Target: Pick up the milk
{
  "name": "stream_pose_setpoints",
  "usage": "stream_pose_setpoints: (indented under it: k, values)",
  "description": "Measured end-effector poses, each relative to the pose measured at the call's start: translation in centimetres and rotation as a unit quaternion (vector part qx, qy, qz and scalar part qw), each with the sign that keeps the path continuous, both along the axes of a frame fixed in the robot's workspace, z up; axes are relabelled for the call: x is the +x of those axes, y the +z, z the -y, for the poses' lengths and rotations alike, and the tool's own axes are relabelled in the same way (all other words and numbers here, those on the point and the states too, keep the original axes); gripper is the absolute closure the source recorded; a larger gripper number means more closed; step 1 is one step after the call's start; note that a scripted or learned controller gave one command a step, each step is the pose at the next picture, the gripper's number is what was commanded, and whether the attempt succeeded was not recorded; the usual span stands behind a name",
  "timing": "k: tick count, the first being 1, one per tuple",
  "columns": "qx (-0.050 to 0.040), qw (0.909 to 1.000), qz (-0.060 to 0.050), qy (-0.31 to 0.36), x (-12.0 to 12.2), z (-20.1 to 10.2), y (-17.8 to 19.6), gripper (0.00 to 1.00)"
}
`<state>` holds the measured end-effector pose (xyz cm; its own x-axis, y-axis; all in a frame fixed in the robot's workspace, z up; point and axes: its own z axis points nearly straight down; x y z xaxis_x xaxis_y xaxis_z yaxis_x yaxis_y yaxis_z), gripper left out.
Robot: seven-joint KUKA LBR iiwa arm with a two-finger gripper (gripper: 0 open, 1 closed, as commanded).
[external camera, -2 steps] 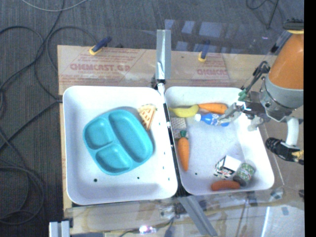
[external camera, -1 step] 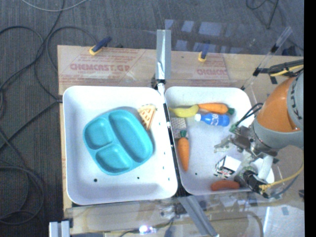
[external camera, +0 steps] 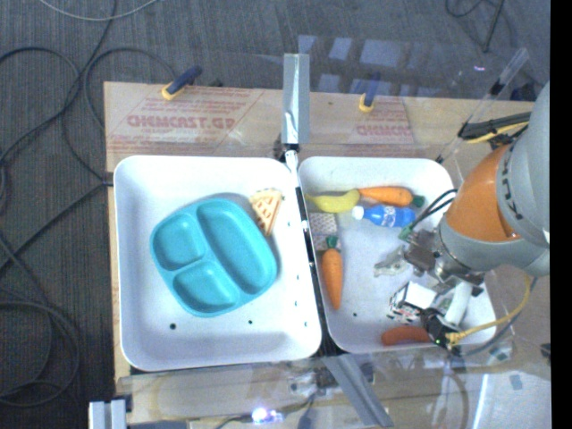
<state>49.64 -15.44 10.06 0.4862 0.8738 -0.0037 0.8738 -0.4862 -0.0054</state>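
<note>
The milk (external camera: 386, 214) is a small bottle with a white cap and a blue label. It lies on its side in the upper middle of the right bin (external camera: 357, 329), just below an orange carrot (external camera: 386, 195) and right of a yellow banana (external camera: 334, 202). My gripper (external camera: 398, 262) hangs low over the right half of this bin, a little below and to the right of the milk and apart from it. Nothing shows between its tips.
A second carrot (external camera: 332, 276) lies upright near the right bin's left wall. A red-orange sausage (external camera: 404, 336) rests by its front wall. The left bin (external camera: 138, 329) holds a blue divided plate (external camera: 214, 256) and a pizza slice (external camera: 266, 208).
</note>
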Motion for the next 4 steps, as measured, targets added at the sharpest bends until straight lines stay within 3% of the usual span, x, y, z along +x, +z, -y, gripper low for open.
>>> stream_pose_setpoints:
  k: [1, 2, 3, 4]
  values:
    - [0.0083, 0.9917, 0.006, 0.128, -0.81, 4.81, -1.07, 0.00]
    - [0.0021, 0.9918, 0.008, 0.128, -0.70, 5.12, -0.16, 1.00]
    - [0.0037, 0.9916, 0.007, 0.129, -0.67, 4.93, -0.16, 0.00]
    - [-0.0053, 0.9819, 0.007, 0.189, -1.06, 4.18, -1.03, 0.00]
